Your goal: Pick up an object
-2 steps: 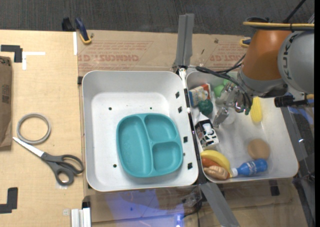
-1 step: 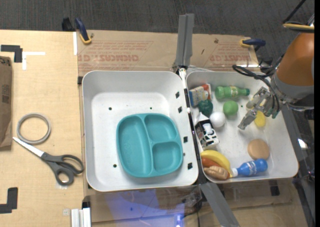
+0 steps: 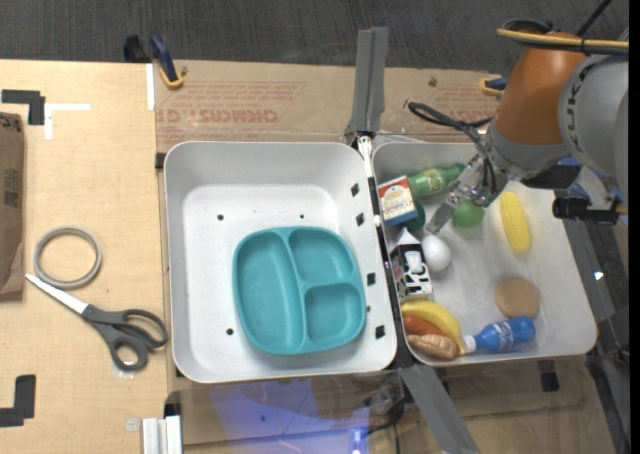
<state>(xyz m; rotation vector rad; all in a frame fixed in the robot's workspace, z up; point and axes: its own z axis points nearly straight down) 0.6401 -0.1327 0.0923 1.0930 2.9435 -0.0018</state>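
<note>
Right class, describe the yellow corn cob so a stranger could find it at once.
Look at the right-hand white bin, the one crowded with toy food. Near its far right side, just below the orange-banded arm, lies the corn cob. It is the bin's lone all-yellow, bumpy, upright oblong; the banana sits at the near edge.

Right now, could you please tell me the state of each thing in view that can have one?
gripper: down in the right bin, by the green bottle
green bottle: lying flat
blue-capped bottle: lying flat
teal tray: flat in the left bin
scissors: closed, on the bench
tape roll: lying flat
</note>
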